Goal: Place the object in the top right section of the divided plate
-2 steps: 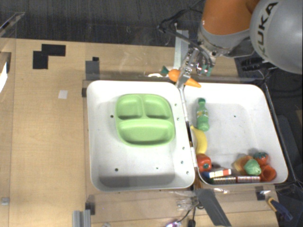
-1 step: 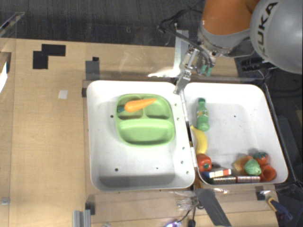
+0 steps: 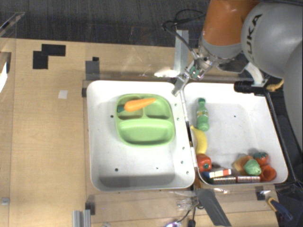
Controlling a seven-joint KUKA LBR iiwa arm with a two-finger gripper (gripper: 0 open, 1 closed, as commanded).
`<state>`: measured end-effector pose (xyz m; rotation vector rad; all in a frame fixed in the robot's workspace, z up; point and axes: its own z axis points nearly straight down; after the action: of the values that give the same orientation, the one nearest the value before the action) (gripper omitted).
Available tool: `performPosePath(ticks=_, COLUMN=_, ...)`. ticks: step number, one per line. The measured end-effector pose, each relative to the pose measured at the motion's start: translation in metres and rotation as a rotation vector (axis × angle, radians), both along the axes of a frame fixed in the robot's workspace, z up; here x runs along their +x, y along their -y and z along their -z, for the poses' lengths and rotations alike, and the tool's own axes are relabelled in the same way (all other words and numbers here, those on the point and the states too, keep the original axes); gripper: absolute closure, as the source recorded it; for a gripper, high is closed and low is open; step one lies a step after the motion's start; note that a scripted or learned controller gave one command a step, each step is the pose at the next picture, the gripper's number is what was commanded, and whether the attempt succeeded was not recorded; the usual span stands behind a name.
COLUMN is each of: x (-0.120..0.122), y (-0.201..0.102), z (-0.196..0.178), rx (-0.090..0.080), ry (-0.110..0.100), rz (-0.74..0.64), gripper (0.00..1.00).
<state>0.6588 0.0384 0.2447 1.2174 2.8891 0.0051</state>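
Note:
A green divided plate [image 3: 142, 129] sits in the left white bin [image 3: 104, 164]. An orange carrot [image 3: 140, 104] with a green stem end lies across the plate's two top sections, stem to the left and tip reaching into the top right section. My gripper [image 3: 180, 85] hangs over the back end of the wall between the two bins, up and to the right of the plate and apart from the carrot. Nothing shows in it.
The right bin [image 3: 241, 122] holds a green bottle [image 3: 202, 113], a yellow banana [image 3: 200, 140], a red tomato [image 3: 204, 163] and several small toys piled in its front right corner [image 3: 253, 167]. The grey arm [image 3: 265, 32] looms over the back right.

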Motion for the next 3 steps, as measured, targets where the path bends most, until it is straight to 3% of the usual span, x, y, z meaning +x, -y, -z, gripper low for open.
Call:
performPosePath(ticks=1, x=0.002, y=-0.001, z=-0.013, rx=0.0, ry=0.008, rz=-0.006, gripper=1.0)
performPosePath(ticks=2, x=-0.001, y=0.052, z=-0.01, rx=-0.002, ry=0.002, rz=-0.155, gripper=1.0)
performPosePath(ticks=3, x=-0.064, y=0.058, z=-0.077, rx=-0.001, ry=0.003, rz=-0.059, gripper=1.0)
